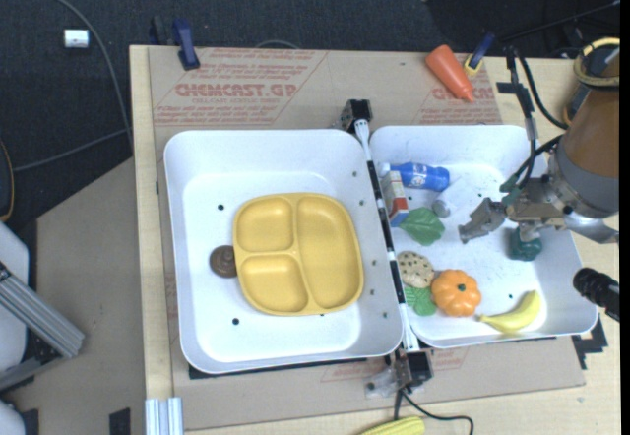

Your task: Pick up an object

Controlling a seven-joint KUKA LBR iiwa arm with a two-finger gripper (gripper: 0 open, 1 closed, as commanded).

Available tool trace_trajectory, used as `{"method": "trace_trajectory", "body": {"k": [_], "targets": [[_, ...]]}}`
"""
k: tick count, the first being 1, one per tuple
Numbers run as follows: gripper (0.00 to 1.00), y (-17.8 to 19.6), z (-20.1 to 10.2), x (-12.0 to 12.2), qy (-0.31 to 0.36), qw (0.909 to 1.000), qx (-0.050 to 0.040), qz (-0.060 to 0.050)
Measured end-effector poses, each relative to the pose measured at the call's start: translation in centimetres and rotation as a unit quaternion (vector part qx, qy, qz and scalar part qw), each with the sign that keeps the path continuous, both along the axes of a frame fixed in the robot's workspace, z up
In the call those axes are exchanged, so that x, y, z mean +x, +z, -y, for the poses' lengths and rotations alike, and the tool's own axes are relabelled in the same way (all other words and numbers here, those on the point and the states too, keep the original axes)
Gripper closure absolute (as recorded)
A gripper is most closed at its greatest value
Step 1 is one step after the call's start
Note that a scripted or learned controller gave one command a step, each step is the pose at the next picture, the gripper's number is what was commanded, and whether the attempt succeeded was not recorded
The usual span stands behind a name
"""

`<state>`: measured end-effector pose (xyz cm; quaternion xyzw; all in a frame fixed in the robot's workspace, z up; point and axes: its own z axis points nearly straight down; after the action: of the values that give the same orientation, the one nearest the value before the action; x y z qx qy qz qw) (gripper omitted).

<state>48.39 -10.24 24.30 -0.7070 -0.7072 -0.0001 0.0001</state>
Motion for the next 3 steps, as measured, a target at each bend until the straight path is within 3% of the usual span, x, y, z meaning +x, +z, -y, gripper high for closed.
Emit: {"method": "trace_trajectory", "body": {"k": [1,2,3], "targets": [[0.0,-14.59,0.27,-0.46,-0.001,1.0,-0.0006,0.001],[1.0,-13.66,0.21,-0.44,-0.001,1.0,-0.0007,0.001],[0.0,-13.66,0.2,-0.45,-0.001,1.0,-0.0006,0.001]]}}
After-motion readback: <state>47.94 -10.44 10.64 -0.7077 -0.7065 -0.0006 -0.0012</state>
